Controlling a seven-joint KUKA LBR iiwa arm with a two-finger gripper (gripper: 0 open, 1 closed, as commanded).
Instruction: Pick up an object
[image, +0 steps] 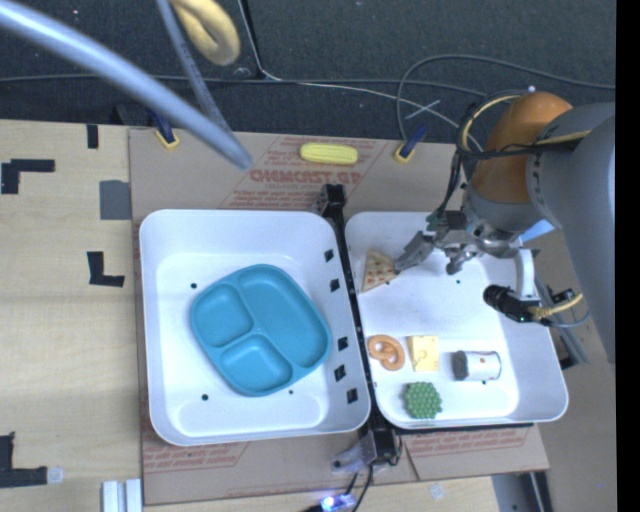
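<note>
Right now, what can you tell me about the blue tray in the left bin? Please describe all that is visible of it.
The tray is light blue and looks like smooth plastic, with rounded corners and three compartments: two smaller ones and one larger. It lies flat on the floor of the left bin, turned at a slant to the bin walls, roughly in the middle. Its compartments hold nothing. Only the bin floor touches it.

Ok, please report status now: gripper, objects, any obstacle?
Gripper over right bin, holding nothing. Cracker just beside it, at bin's left wall. Pretzel, cheese, broccoli nearer front, untouched.
</note>
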